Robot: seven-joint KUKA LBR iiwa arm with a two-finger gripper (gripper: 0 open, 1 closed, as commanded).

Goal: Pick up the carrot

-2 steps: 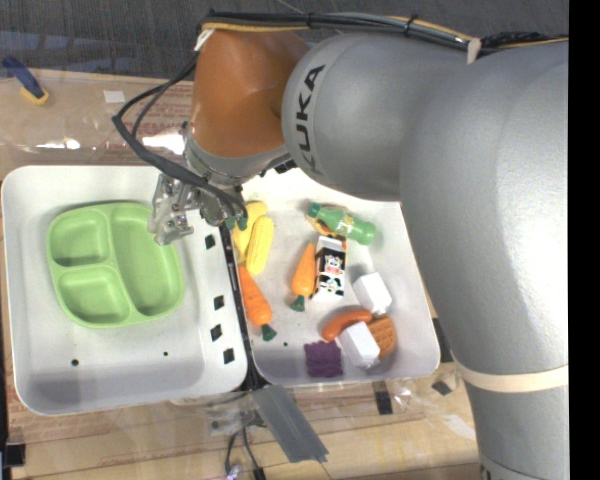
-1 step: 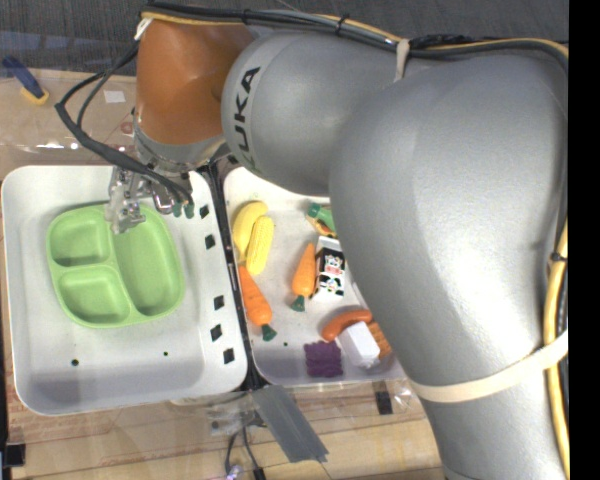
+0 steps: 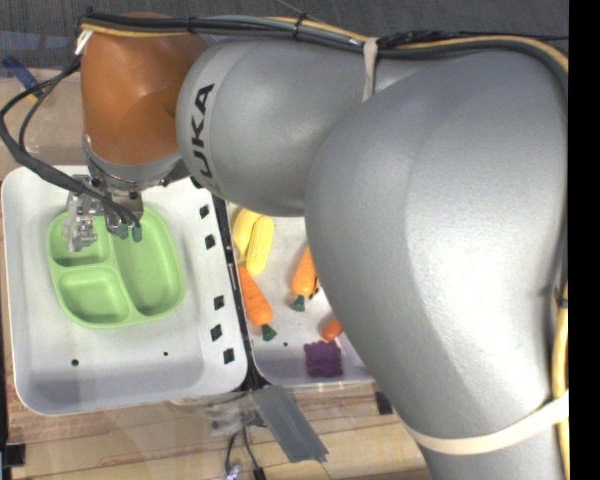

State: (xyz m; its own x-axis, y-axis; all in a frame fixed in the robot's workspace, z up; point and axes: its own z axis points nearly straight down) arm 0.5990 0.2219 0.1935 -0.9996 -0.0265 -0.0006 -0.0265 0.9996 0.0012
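Meanwhile the carrot (image 3: pixel 255 303) lies in the right bin, well apart from the tool (image 3: pixel 105 223), whose state I cannot tell.

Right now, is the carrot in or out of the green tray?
Out. The carrot lies in the right bin, beside the corn. The gripper hangs over the green tray in the left bin.

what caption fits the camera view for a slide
KUKA arm's gripper hovers over green divided tray in left bin; carrots lie in right bin.

Grey arm (image 3: pixel 420 198) (KUKA lettering), orange band (image 3: pixel 130 88), black cables (image 3: pixel 20 118).
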